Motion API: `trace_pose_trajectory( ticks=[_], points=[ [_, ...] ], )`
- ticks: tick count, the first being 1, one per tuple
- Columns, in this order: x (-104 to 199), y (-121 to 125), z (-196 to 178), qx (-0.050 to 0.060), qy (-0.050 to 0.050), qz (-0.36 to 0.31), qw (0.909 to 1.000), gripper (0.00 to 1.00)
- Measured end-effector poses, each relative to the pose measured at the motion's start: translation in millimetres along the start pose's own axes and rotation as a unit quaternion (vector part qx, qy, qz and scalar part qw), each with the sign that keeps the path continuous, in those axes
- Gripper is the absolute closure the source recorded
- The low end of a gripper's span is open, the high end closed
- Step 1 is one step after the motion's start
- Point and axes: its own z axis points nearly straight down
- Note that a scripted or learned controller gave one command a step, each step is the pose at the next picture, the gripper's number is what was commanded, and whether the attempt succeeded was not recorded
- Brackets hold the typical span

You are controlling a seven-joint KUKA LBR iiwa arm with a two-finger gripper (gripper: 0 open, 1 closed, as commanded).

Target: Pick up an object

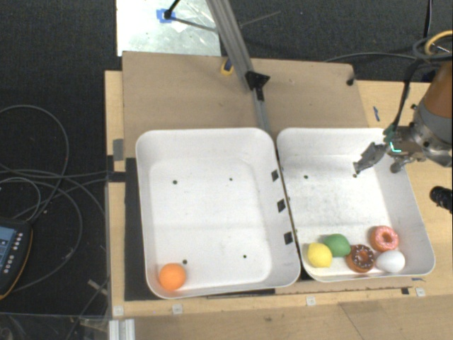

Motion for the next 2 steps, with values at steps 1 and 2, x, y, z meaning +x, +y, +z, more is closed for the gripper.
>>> trace_pose_trajectory(
  ticks=[1,2],
  points=[
    [0,1,-2,-0.002,-0.001,0.000,1.0000,0.00],
    [-3,3,60,0.001,0.000,0.003,1.0000,0.00]
  ],
)
